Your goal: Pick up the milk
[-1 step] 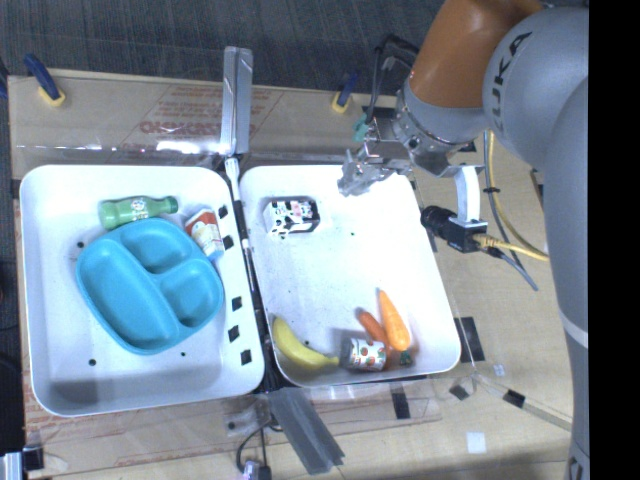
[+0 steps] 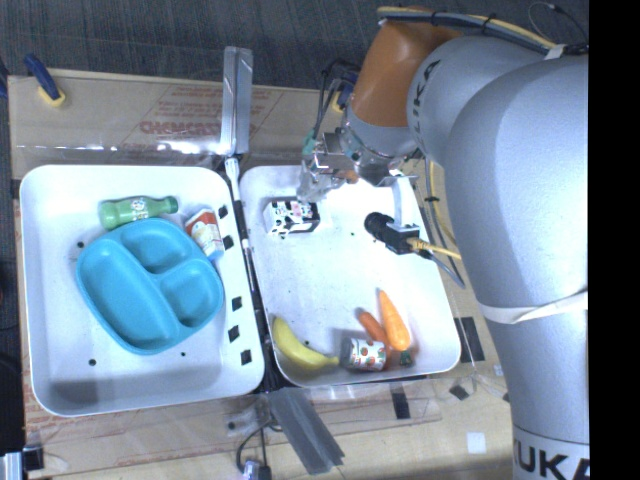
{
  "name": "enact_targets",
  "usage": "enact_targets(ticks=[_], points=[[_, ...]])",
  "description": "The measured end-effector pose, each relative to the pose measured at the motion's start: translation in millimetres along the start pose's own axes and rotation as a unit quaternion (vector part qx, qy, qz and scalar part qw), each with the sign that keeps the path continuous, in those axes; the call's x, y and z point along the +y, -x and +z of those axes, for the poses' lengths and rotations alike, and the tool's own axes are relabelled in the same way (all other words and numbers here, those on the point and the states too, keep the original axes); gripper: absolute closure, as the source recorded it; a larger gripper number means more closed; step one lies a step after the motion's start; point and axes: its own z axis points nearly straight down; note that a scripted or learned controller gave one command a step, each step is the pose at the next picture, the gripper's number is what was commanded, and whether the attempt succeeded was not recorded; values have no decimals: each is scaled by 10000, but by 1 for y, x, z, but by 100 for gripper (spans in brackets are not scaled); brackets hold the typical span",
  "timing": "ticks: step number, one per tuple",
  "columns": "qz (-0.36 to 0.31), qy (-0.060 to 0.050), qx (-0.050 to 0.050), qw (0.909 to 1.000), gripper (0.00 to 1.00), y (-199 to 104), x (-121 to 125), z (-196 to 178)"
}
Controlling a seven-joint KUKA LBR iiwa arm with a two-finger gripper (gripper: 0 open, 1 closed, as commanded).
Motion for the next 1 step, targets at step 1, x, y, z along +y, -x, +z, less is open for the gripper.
enact_targets(ticks=[1], points=[[-515,24,-2,9987,0,51,0,-15]])
